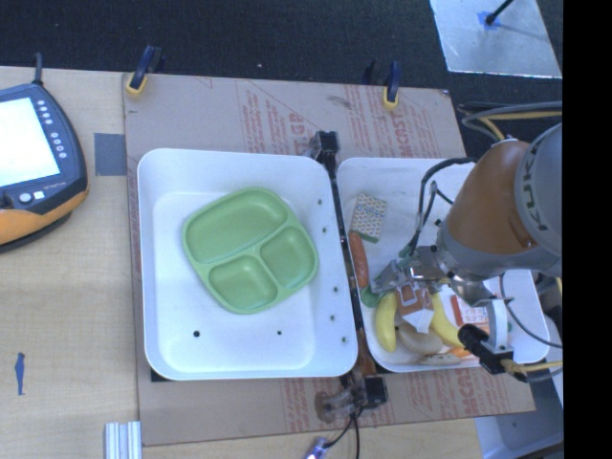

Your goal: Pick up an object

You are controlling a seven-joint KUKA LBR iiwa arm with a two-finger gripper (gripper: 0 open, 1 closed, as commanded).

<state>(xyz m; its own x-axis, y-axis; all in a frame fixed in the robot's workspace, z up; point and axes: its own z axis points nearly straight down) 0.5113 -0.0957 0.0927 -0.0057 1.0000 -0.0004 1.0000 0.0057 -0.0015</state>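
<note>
A pendant (pixel 33 165) is lying at the bench's left edge. The left bin (pixel 163 256) is holding a green tray (pixel 251 249). In the right bin (pixel 402 172), a packet (pixel 368 216), a carrot (pixel 359 259) and a banana (pixel 384 321) are lying along the left side. The gripper (pixel 419 293) is hanging low over a cluster of items beside the banana; its opening cannot be told, and nothing is visibly sitting between its tips. The arm (pixel 502 208) is covering the bin's right part.

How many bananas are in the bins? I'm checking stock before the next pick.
2, both in the right bin: one banana at its front left, another just right of it, under the claw. More may be hidden beneath the arm.
</note>
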